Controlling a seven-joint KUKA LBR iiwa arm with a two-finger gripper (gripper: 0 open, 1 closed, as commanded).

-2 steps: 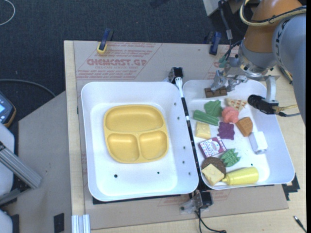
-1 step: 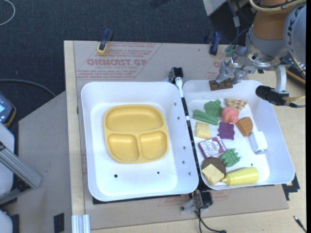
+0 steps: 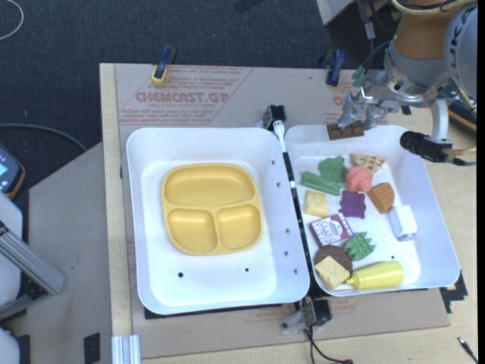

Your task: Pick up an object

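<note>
**Jaws above the far rim, a small brown piece at their tips**

The arm (image 3: 436, 29) reaches in from the right, and its jaws (image 3: 355, 120) hang over the far left corner of the right bin (image 3: 443, 237). Directly under the tips sits a small dark brown block (image 3: 345, 130), at the bin's far rim. It seems to sit between the tips, but whether they pinch it or only stand over it cannot be told from this slant, and how far apart they stand is not readable either.

The rest of the pickable things lie nearer in the same bin, all to the near side of the jaws. Closest are a waffle piece (image 3: 367, 161) and a green leaf shape (image 3: 331, 168), with a pink ball (image 3: 359, 179) just beside them. Further toward the near edge lie a purple piece (image 3: 352, 203), an orange-brown piece (image 3: 383, 196), a pale yellow cheese wedge (image 3: 316, 203), a white block (image 3: 403, 222) and a small purple carton (image 3: 330, 230). At the near rim a yellow bottle-like piece (image 3: 377, 275) lies with its long axis running left to right.

The left bin (image 3: 144, 203) holds a yellow divided plate (image 3: 212, 207), well apart from the jaws.

If the brown block is the target, the move seems to turn on a straight lift from where the jaws stand; any other piece calls for travel toward the near side first.
</note>
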